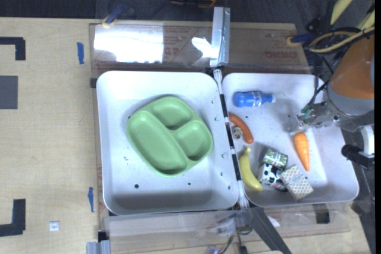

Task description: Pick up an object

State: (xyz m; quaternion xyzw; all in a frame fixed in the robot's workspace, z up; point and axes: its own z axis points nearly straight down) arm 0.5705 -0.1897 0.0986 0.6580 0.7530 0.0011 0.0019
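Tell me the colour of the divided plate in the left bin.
The divided plate is light green, clear in the camera view.

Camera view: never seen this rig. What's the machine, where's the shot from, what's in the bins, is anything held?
This is a single shot from a fixed camera above the bench, looking down at a slant. The machine is a robot arm, grey with an orange band, reaching in from the right. Its pincer sits low over the right bin, just above the carrot. I can't tell whether it is open or shut, and nothing visibly sits in it.

The left bin holds a green divided plate. The right bin holds a blue bottle, a hot dog, a banana, a small green can, a black-and-white toy and a patterned packet. The job is to pick one object up; so far all lie in the bin.
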